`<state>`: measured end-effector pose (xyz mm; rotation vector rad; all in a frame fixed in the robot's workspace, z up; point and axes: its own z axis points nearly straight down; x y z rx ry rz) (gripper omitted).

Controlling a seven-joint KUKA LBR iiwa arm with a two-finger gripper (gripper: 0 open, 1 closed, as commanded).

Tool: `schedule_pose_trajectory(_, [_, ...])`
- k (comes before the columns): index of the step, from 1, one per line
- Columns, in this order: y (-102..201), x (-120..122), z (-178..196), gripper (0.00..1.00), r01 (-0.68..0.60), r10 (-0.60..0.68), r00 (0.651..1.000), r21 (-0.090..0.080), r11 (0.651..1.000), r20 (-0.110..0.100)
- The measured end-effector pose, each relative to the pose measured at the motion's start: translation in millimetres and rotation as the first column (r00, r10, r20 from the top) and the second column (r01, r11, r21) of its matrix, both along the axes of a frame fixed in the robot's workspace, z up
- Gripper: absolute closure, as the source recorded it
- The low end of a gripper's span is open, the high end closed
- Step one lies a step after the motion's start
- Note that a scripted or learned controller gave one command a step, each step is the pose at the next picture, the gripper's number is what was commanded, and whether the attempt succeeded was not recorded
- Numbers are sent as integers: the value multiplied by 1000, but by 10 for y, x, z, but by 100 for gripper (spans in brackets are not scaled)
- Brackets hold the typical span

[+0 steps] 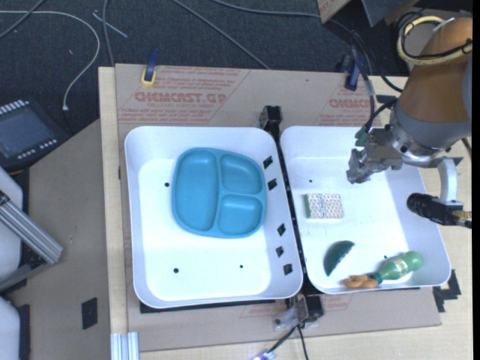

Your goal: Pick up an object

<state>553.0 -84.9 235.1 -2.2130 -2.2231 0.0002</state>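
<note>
A: Pincer hangs over the upper part of the right shallow white bin, nothing between its tips. Whether they stand apart or together, you cannot tell from this slant.

B: What can you go for?

A: Nearest is the small flat speckled square pad, lying just below and left of the pincer on the bin floor. Looks light and soft, but it lies flat; you'd want to pinch across two opposite edges, and it may slide.

B: Other choices?

A: Dark green curved wedge nearer the front, and a green rounded bottle-like toy by the front rim, touching a small orange piece. The toy looks smooth plastic, likely slippery; take it across the narrow middle.

B: And the left bin?

A: Holds a blue sectioned plastic tray, wide and stiff. Only its rim offers you a grip. Judged a poor pick.
</note>
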Motion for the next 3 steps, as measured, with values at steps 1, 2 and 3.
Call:
schedule_pose_trajectory(1, [467, -215, -103, 100, 0, 0, 1000, 0, 1000, -1])
schedule_pose_trajectory(2, [1039, -436, -50, 100, -1, 1, 1000, 0, 1000, 0])
schedule_pose_trajectory(3, [1551, -601, 27, 100, -1, 1, 1000, -1, 1000, 0])
